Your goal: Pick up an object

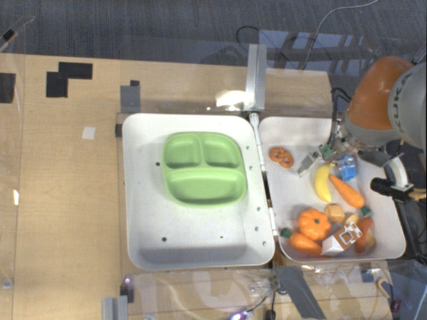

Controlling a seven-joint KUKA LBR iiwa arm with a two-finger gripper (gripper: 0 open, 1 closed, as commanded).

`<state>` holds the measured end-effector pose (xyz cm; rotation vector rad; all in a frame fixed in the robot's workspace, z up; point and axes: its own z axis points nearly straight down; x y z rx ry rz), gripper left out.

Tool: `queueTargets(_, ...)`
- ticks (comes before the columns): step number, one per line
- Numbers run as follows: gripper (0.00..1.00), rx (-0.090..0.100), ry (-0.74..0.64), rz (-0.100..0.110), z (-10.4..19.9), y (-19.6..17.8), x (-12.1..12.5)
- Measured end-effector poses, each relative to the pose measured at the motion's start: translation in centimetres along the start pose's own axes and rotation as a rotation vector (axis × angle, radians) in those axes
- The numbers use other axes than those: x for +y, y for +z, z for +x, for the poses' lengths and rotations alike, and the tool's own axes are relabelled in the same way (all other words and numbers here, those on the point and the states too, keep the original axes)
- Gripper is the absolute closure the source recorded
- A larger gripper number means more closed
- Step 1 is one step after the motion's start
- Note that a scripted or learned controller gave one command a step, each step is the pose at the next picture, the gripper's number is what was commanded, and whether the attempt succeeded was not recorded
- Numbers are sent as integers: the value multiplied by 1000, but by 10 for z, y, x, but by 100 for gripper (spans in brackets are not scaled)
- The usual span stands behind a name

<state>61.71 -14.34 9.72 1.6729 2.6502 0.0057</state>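
Banana is judged the likeliest target; it lies in the right bin, just near of the gripper, beside a carrot and a blue item. Nothing is seen between the fingers, so no object has been lifted; whether they are apart or together cannot be told. Grasp and lift are left. The bin's far wall and crowded near-right corner limit room; open floor is found toward the pretzel. A green tray occupies the left bin.

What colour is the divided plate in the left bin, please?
Light green: the divided plate shows best in the camera view.
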Motion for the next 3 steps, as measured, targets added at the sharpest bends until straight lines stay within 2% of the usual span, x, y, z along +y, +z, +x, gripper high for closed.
queueTargets(1, 0, -6, -212, -7, 23, 6, -65)
queueTargets(2, 100, -6, -211, -13, 24, -6, -62)
queueTargets(3, 0, -6, -211, -13, 24, -6, -62)
